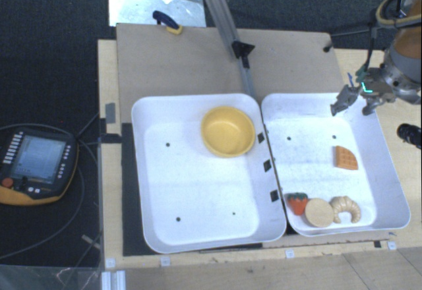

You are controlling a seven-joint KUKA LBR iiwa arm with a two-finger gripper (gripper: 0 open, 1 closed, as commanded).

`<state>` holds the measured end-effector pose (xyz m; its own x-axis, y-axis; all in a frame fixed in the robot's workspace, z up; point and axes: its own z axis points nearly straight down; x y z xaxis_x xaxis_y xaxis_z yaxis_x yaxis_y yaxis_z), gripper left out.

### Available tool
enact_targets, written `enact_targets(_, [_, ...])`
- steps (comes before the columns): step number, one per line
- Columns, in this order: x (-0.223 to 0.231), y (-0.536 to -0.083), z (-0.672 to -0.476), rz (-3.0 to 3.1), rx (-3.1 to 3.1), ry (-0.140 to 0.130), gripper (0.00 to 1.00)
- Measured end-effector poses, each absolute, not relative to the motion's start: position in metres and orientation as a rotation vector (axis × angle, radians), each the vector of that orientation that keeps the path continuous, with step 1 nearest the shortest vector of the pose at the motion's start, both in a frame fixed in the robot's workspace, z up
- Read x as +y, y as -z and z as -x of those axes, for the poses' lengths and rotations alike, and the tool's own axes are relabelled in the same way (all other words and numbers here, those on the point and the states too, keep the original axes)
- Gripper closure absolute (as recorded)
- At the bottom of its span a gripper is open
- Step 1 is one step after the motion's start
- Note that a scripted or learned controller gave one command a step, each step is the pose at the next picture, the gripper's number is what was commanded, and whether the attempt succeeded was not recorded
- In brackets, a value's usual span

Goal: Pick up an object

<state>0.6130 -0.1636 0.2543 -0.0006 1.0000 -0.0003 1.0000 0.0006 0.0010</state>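
Over the far right corner of the right bin (pixel 386 150), the gripper (pixel 355 103) is seen with its two fingers (pixel 340 103) spread apart, and nothing is held between them. So the jaws are parted and empty, hanging above the bin's far rim rather than down among the contents.

From that gripper outward, everything worth grabbing is found nearer the camera. Closest is the waffle piece (pixel 345 157), lying alone on the bin floor, toward the near side and a touch right of the gripper. It's probably the easiest pick, since it's flat and well apart from the rest, though a thin flat thing may be hard for two fingers to get under.

Further toward the near edge, three items are bunched in the bin's near corner area: a croissant (pixel 347 208), a round tan disc (pixel 319 212) touching it, and a small red and green piece (pixel 297 202) just beside the disc. They look crowded against each other, likely slid down by the bin's slope, so a clean grab could be spoiled by neighbours.

Well away to the gripper's left, a yellow bowl (pixel 228 131) is sat in the left bin (pixel 165 203), near its far right corner. Nothing has been picked yet.
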Motion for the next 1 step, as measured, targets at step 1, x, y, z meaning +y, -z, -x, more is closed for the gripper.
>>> enact_targets(1, [-0.1636,-0.2543,-0.6130,-2.220,2.221,-0.001,0.00])
